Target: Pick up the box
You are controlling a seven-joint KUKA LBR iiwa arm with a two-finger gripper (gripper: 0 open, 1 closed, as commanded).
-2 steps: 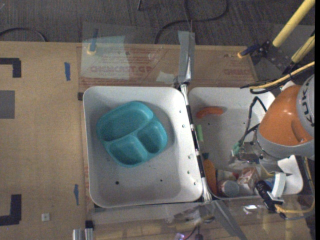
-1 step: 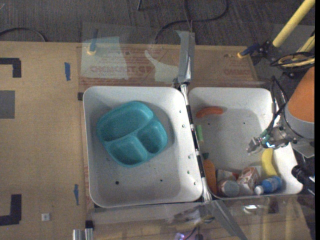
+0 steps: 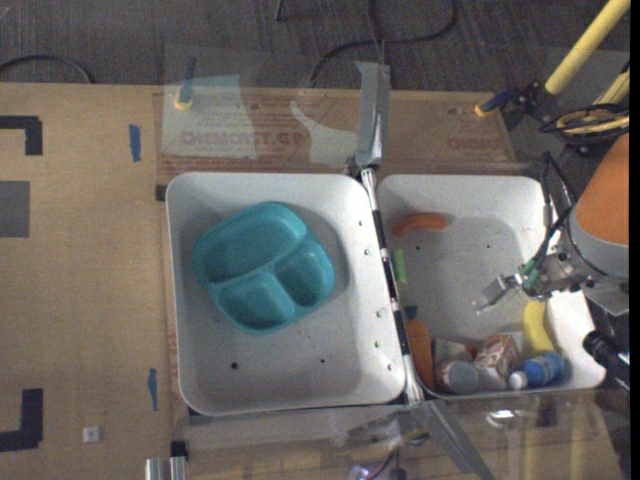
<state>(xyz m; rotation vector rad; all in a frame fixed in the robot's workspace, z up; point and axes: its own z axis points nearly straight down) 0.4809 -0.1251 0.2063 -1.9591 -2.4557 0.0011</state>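
Looking down from the fixed camera, I see my gripper (image 3: pixel 497 293) hanging over the right bin (image 3: pixel 470 196), toward its right side, with the grey arm and its orange band (image 3: pixel 607 203) coming in from the right edge. My two fingers (image 3: pixel 490 297) point left and are spread apart with nothing between them. The box (image 3: pixel 497 351), a small carton with red and white print, lies at the near wall of the right bin, below my gripper and apart from it. It is crowded among other things: a grey-capped bottle (image 3: pixel 459 375) to its left, a blue-and-white bottle (image 3: pixel 538 371) to its right, an orange carrot-like piece (image 3: pixel 419 352) at the bin's left wall, and a yellow banana (image 3: pixel 538 328) just beside it on the right. A second orange piece (image 3: pixel 420 224) lies near the far wall. The left bin (image 3: pixel 190 193) holds a teal divided plate (image 3: pixel 263 265), its three compartments facing up.
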